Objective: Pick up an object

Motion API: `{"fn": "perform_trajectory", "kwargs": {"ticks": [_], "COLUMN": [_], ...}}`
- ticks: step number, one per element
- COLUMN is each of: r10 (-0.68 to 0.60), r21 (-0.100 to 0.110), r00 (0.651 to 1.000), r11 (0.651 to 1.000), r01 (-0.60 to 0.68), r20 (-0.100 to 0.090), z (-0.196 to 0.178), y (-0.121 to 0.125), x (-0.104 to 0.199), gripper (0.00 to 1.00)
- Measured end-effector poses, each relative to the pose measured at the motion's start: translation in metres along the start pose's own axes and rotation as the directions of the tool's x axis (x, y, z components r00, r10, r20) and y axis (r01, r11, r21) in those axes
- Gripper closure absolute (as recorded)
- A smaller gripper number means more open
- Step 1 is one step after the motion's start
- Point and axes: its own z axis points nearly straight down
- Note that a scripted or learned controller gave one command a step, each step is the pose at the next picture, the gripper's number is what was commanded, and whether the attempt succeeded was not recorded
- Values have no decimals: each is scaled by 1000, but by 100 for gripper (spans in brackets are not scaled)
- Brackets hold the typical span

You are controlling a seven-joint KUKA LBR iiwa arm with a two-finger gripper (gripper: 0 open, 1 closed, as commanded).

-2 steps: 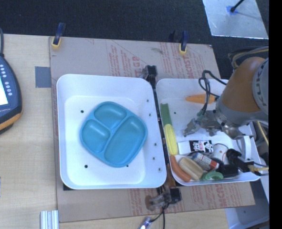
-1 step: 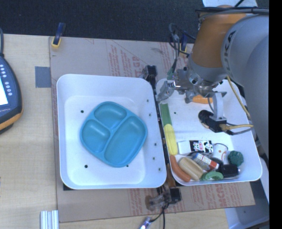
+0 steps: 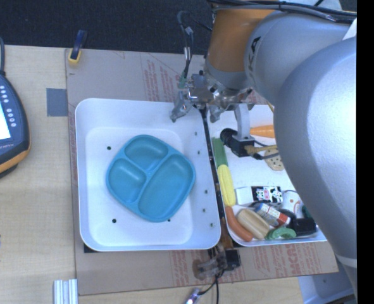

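Item: candidate objects, corn cob (image 3: 225, 183) and hot dog (image 3: 249, 223), lying nearer the camera than the hand (image 3: 195, 108); hand's fingers spread, holding nothing, over the bins' shared wall (image 3: 207, 163); risk: descent strikes that wall, grasping nothing.

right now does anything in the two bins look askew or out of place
Nothing looks spilled or damaged. The blue three-compartment plastic plate lies flat but rotated at an angle to the walls of the left white bin. In the right white bin the toy food is crowded together, with a yellow corn cob lying along the left wall.
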Motion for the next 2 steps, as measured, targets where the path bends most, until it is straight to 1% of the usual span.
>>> {"fn": "perform_trajectory", "kwargs": {"ticks": [1, 2], "r10": [5, 1], "r21": [-1, 0], "r00": [1000, 1000], "r11": [1000, 1000], "r01": [-5, -1], "r20": [2, 0], "z": [0, 0], "y": [2, 3], "x": [-126, -48], "gripper": [0, 0]}}
